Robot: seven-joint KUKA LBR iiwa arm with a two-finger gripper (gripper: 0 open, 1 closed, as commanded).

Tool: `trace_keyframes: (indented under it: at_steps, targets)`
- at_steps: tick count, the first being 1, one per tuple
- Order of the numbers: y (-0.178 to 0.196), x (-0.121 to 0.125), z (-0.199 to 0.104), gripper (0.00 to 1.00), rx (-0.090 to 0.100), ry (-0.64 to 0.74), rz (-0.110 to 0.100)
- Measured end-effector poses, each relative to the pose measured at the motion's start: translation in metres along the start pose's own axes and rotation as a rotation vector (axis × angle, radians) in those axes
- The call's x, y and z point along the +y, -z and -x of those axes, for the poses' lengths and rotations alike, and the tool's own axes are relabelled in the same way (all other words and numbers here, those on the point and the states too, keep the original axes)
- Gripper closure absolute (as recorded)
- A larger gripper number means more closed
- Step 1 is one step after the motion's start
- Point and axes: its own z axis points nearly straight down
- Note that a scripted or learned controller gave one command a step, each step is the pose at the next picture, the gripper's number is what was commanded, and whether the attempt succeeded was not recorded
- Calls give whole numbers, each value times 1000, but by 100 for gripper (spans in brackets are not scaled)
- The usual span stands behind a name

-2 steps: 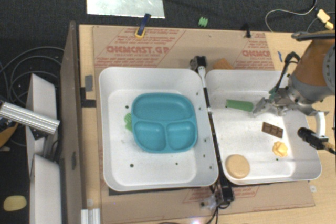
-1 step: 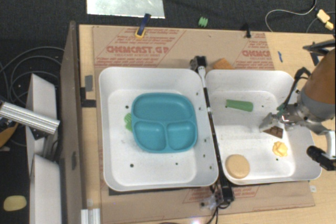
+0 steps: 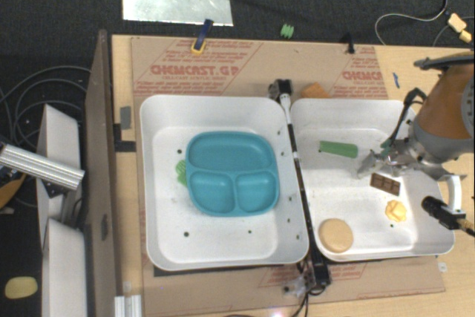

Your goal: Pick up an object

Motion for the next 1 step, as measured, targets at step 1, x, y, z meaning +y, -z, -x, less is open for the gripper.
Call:
trace_keyframes:
  at_steps: [1]
  targets:
    - [13,78,-74,0,0,7,8]
